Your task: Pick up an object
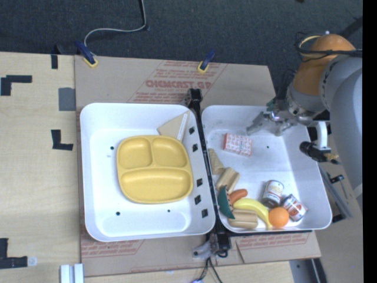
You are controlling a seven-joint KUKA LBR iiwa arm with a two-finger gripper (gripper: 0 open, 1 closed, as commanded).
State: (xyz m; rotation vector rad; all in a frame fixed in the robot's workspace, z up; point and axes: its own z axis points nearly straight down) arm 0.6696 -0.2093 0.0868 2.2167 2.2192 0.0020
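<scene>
Lying flat on the floor of the right bin (306,175), toward its far left part, is a small rectangular packet (237,144), white with a red printed pattern, set slightly askew to the bin walls. It rests alone, apart from the other contents.

The arm (330,81), grey with an orange band, enters from the right and bends down over the far right part of that bin. The gripper (268,122) hangs low above the bin floor near the far wall, its two fingers splayed apart toward the left and near side. Nothing is seen between them; the tool has hold of no object.

The packet lies just to the left and near side of the gripper, close but not touching.

Other contents of the right bin are crowded along its near edge: a banana (252,206), an orange (278,217), two small tins (281,197), a sausage-like item (238,196), a dark green item (224,203) and tan bread-like pieces (225,177).

The left bin (97,158) holds a yellow divided tray (154,168) at its centre, with a tan wedge (174,125) at its far right, beside the wall between the bins.
</scene>
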